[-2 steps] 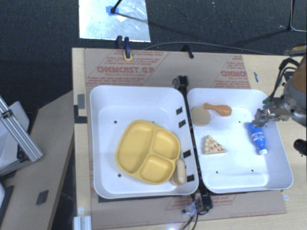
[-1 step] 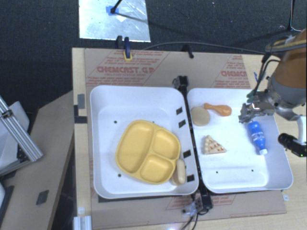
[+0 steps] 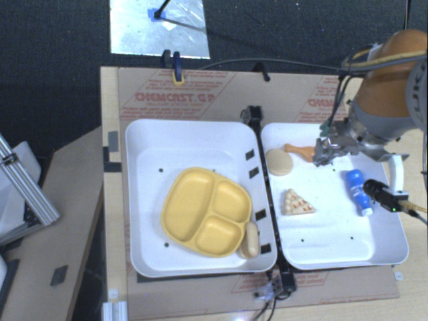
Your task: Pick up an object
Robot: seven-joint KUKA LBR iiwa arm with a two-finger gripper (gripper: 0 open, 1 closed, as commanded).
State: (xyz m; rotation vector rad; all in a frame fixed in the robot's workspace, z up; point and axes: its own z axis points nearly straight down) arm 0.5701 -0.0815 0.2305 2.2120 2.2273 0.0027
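Observation:
In the right bin lie a round tan disc, an orange piece behind it, a triangular wedge like a pizza slice and a small blue bottle. My gripper hangs low over the back of this bin, right at the orange piece's right end and left of the bottle. I see nothing lifted off the bin floor.
The left bin holds a yellow divided tray with a beige bread roll at its right corner. A black divider runs between the bins. The grey arm reaches in from the right.

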